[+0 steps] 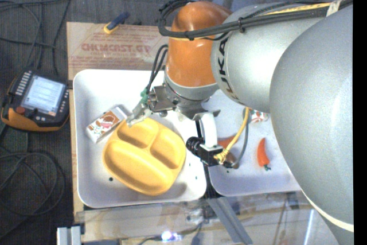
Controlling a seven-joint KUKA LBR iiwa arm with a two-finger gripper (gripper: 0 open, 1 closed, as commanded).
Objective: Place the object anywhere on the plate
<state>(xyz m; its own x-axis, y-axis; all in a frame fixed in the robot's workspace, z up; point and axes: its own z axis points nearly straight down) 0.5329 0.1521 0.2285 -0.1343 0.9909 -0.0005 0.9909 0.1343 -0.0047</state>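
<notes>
I am reading the fixed overhead view. The arm (269, 66) enters from the right of the frame and covers most of the right bin (241, 181). The gripper (150, 106) sits below the orange wrist band (192, 43), at the frame's centre, over the upper edge of the left bin (86, 123).

Gripper state: I cannot tell. The wrist body hides most of it, and I see no object between its tips.

Plate location: the yellow sectioned plate (145, 156) lies in the left bin, lower centre of the frame, tilted so its long axis runs from upper left to lower right. Its upper rim lies just below the gripper.

Object location: a small printed box (105, 124) lies in the left bin, just beside the plate's upper-left rim and to the left of the gripper, slightly lower. I judge this the likeliest object, though I cannot confirm it. Its long axis runs lower left to upper right.

Also present: an orange carrot-like item (262, 153) in the right bin, well to the right of the gripper.

Governing relation: box to the left of the gripper, plate directly below-right of the box.
</notes>
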